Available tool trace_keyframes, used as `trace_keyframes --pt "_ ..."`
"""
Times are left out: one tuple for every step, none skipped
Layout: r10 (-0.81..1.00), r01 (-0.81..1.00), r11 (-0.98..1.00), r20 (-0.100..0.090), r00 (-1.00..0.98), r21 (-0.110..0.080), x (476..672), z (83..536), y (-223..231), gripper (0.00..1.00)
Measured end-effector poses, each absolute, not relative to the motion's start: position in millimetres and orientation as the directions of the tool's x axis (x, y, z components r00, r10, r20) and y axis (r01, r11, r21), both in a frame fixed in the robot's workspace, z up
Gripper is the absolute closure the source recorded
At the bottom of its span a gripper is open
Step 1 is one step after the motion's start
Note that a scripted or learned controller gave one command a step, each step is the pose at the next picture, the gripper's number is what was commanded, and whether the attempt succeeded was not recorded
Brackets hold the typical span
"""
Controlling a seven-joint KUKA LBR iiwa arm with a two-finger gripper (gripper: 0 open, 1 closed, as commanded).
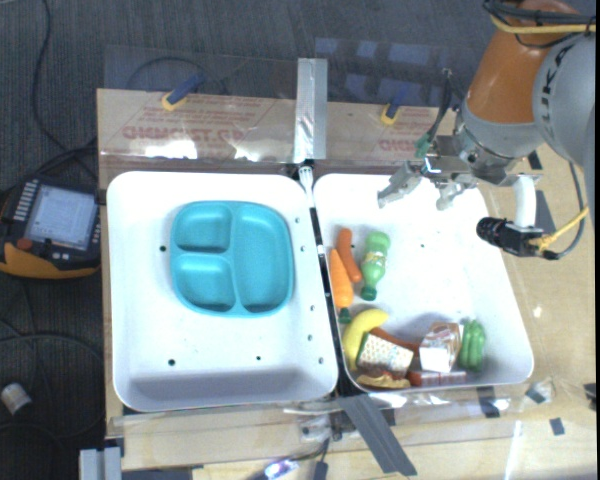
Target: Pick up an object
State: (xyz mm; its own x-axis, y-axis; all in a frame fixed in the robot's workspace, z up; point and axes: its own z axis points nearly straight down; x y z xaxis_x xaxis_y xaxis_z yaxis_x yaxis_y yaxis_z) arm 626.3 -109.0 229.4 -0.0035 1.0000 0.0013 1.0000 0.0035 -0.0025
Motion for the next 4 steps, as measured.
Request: trace_keyframes --pt "0.999 0.999 0.054 0.001 -0.054 -0.005 576.5 127 -108 0.00" --pt "0.998 0.998 0.068 -0.006 -0.068 0.014 584.9 91 -107 0.00" --pt "0.998 0.998 0.069 -0.001 -0.069 0.013 585.2 100 -105 1.00" --pt "0.983 0.983 -0.181 -0.003 0.181 -0.002 601.4 210 -73 1.00"
